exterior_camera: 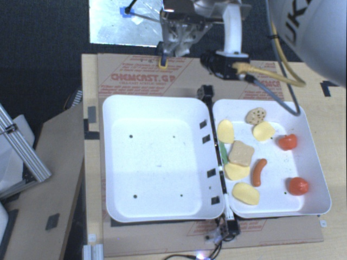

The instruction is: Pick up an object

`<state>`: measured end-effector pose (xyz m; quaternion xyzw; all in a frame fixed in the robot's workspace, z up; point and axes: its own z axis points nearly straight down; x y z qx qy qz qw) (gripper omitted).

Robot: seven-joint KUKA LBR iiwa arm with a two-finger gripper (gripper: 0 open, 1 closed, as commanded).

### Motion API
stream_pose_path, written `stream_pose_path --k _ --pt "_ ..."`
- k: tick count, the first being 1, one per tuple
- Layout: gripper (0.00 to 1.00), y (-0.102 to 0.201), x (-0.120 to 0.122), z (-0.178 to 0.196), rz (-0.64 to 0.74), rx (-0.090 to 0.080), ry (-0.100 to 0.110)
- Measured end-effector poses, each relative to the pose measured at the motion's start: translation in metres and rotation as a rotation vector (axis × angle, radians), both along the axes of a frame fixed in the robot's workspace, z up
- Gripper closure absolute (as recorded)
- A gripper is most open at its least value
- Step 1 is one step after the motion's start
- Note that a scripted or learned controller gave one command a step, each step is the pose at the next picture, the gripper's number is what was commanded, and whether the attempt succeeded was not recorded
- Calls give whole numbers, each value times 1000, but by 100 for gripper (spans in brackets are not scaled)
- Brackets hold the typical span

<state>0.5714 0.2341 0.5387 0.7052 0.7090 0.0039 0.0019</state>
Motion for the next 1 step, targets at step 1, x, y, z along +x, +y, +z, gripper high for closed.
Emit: stream_pose_path --k 1 --pt "100 0 -44 -51 0 -4 12"
